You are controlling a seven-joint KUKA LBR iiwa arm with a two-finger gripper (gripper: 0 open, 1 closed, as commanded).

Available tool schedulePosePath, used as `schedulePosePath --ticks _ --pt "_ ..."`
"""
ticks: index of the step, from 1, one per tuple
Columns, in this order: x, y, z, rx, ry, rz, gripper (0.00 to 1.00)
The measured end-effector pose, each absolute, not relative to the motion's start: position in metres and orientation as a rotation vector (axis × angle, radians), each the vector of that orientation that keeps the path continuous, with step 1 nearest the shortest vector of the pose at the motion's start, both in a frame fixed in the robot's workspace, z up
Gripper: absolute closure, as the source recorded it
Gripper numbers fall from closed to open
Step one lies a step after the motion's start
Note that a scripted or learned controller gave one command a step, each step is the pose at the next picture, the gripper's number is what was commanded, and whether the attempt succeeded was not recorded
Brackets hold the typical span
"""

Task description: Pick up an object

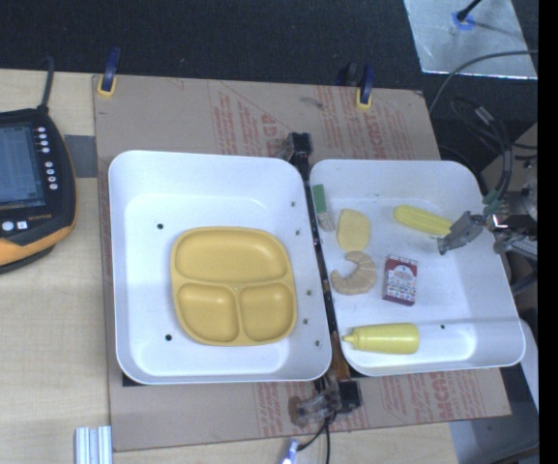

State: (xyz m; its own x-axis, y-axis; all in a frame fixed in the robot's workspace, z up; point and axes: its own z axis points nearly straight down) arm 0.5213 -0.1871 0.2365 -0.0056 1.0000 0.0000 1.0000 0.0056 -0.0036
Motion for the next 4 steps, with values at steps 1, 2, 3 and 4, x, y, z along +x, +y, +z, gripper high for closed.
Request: schedulePosePath --ticks 1,2,3,4 --pt "0.636 -0.13 0.203 -2.212 -2.228 0.005 0.0" --pt "0.656 -0.209 0.164 -2.219 -2.222 0.004 0.0" --pt "0.656 -0.198 0.091 -2.213 -2.226 0.006 0.0" --pt "0.656 -0.198 0.103 -2.211 -2.229 0.006 1.0"
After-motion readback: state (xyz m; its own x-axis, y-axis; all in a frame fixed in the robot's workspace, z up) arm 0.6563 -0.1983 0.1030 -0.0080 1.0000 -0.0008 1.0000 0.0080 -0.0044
